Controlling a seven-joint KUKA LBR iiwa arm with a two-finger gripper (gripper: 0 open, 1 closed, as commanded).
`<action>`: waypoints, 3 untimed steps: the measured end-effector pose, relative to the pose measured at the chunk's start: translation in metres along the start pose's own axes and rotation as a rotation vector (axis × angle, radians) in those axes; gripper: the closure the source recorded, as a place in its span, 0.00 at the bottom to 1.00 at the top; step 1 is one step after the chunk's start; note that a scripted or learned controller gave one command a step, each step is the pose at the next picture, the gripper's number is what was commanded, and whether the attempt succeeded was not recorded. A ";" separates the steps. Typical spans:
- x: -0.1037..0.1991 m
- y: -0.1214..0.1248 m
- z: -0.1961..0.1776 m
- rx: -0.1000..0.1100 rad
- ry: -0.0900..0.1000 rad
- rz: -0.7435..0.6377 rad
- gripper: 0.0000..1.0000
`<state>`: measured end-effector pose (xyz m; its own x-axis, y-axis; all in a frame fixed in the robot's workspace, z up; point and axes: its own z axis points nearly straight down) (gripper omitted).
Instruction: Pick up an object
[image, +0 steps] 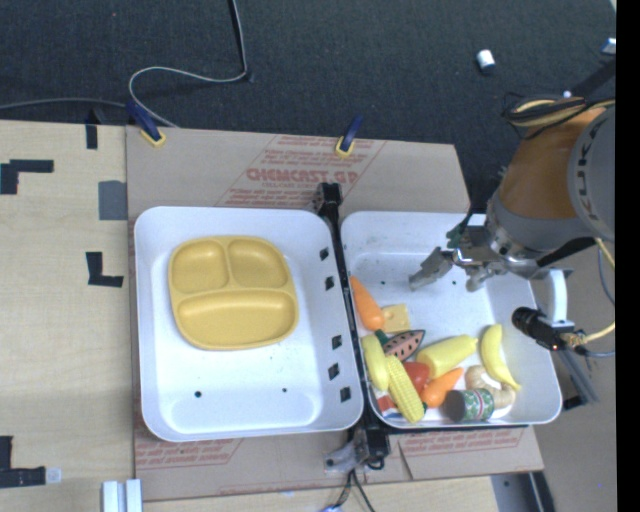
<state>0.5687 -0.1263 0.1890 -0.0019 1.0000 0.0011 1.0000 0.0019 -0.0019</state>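
I'm watching the gripper hanging over the bare middle of the right bin, its fingers spread apart and grasping nothing. The toys I'm choosing from are crowding that bin's near edge: a carrot against the divider wall, a corn cob and watermelon slice beside it, a yellow pepper in the middle, a banana toward the near right corner. The carrot is lying closest, toward the divider from the fingertips, its long axis running slantwise from far wall to near edge. I'm guessing the fingers are well above the floor, though height is hard to judge.
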 end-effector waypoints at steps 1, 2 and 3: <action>0.003 -0.032 0.104 -0.001 0.000 0.001 0.00; 0.026 -0.072 0.103 -0.005 -0.002 0.002 0.00; 0.030 -0.082 0.103 -0.010 -0.004 0.003 0.00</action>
<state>0.4860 -0.0962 0.0862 0.0012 1.0000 -0.0032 1.0000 -0.0011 0.0083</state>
